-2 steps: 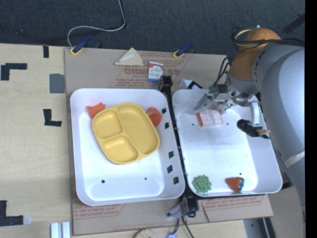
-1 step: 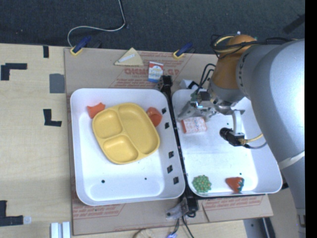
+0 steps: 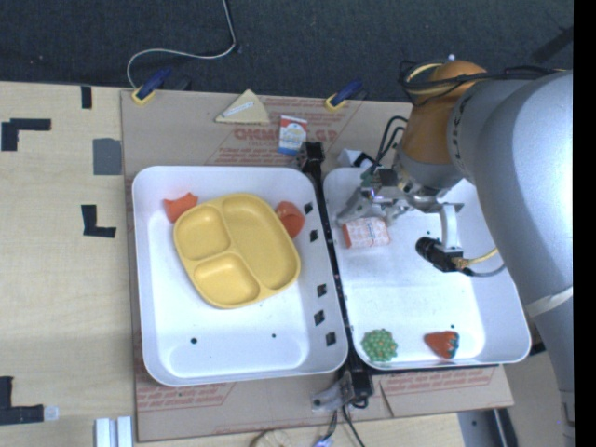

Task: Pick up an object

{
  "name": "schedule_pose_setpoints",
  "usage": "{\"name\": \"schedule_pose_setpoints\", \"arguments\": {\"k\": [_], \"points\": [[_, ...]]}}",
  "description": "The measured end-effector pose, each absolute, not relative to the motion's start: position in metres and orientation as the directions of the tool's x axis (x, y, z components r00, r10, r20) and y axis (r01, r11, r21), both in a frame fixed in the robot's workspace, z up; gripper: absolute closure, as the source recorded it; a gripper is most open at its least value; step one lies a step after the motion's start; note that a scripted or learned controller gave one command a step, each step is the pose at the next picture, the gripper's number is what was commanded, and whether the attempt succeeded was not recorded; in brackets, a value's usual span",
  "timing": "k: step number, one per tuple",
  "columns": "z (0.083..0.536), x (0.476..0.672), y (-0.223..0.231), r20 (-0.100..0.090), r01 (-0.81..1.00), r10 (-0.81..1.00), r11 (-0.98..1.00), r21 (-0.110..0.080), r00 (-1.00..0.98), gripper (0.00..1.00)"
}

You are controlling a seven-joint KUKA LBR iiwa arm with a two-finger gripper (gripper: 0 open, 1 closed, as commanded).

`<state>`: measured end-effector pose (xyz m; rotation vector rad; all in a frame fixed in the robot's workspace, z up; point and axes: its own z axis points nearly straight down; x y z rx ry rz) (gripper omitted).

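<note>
My claw [image 3: 377, 196] hangs low over the far end of the right white bin [image 3: 484, 291], and I cannot tell how it is set. Just below it, touching or nearly so, lies a small flat packet [image 3: 366, 234], white with orange-red print, slightly tilted on the bin floor. Well away toward the near edge of the same bin sit a green bumpy cluster like a bunch of grapes [image 3: 379, 345] and, beside it, a red strawberry-shaped piece with a green top [image 3: 443, 344]. Across the divider, the left white bin [image 3: 154, 287] holds a yellow three-compartment plastic plate [image 3: 237, 248], with an orange piece [image 3: 179, 205] at its far corner and another orange-red piece [image 3: 291, 218] at its edge nearer me. Beyond the bins, a small red, white and blue carton [image 3: 292, 136] stands on the table [image 3: 56, 268].
</note>
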<state>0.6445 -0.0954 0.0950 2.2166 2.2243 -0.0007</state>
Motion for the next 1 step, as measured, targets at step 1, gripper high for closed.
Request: {"name": "schedule_pose_setpoints", "arguments": {"k": [1], "points": [[0.1848, 0.5838, -0.0045, 0.001, 1.000, 1.000, 0.003, 0.000, -0.003, 1.00]]}}
